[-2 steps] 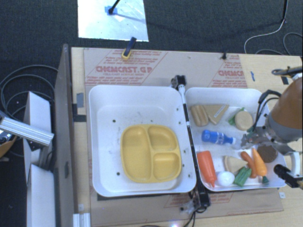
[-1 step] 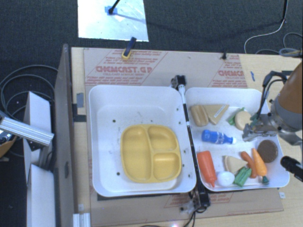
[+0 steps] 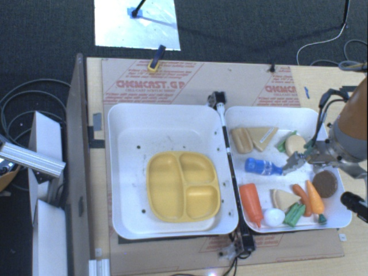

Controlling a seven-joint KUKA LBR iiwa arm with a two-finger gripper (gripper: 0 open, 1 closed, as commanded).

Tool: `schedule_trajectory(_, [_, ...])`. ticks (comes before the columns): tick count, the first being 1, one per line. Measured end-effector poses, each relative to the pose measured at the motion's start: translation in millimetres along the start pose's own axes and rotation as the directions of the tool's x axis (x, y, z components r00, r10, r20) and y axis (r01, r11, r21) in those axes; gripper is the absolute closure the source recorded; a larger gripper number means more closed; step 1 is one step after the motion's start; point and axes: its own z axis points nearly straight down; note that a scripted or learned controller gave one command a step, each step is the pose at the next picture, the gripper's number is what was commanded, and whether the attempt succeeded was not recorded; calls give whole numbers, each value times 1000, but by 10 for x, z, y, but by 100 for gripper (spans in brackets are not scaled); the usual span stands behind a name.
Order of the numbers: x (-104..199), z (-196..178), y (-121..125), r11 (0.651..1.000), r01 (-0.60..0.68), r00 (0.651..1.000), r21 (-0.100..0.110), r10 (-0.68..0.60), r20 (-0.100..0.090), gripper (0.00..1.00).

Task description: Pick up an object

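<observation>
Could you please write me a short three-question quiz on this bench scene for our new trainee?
1. True or false: the yellow divided tray lies in the right bin.
2. Which item lies closest to the gripper? A) blue bottle B) white ball C) green toy
3. Fill in: the brown round piece lies in the ____ bin.

Key: 1. False, it lies in the left bin. 2. A. 3. right.
</observation>
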Motion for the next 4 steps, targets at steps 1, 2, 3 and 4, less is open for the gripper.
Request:
schedule_trajectory(1, [-663,897,427,1000,-4,1000,4,4,1,0])
schedule_trajectory(2, [44,1263,939,1000,9,1000,-1,-9,-2,0])
schedule_trajectory(3, [329,1243,303,1000,-2,1000,4,2,-2,0])
schedule_trajectory(4, [239,770,1474,1000,6,1000,-14,-5,3,0])
